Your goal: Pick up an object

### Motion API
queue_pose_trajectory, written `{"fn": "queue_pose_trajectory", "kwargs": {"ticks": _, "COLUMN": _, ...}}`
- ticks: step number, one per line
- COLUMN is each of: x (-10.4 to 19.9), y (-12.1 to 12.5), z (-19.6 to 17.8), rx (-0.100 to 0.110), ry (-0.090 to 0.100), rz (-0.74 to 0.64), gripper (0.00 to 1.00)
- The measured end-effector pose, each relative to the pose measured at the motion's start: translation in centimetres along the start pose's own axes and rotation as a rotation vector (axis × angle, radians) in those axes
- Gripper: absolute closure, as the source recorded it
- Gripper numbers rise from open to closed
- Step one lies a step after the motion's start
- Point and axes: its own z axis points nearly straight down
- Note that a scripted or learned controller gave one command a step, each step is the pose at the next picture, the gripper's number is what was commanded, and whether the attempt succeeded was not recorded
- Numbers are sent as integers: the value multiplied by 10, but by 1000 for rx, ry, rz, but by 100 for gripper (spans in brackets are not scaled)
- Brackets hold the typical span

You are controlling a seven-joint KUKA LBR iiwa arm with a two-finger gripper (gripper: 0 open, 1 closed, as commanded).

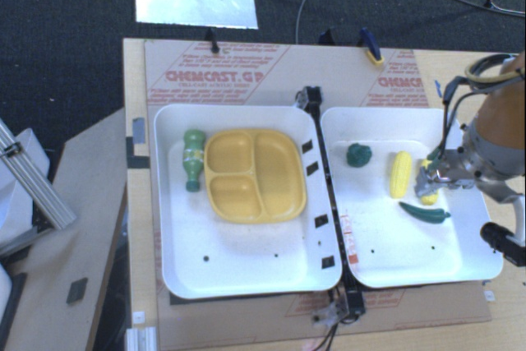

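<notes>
In the right bin (386,267) lie a dark green round piece (358,154), a yellow corn cob (400,173), a dark green chili (426,213) and a small yellow object (428,196). My gripper (439,177) is low over the bin's right side, directly above the small yellow object and just right of the corn. The gripper partly hides that yellow object, and contact cannot be made out. The chili lies just in front of the gripper.
The left bin (177,259) holds a yellow divided plate (251,175) with a green bottle (193,159) lying along its left side. A black divider (322,193) runs between the bins. The grey arm with its orange band (501,123) enters over the right rim.
</notes>
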Motion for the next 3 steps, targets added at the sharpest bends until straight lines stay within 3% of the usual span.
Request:
{"fn": "queue_pose_trajectory", "kwargs": {"ticks": 1, "x": 0, "y": 2, "z": -24, "rx": 3, "ry": 1, "rz": -1, "gripper": 100}}
{"fn": "queue_pose_trajectory", "kwargs": {"ticks": 3, "x": 112, "y": 6, "z": -20, "rx": 7, "ry": 4, "rz": -7, "gripper": 100}}
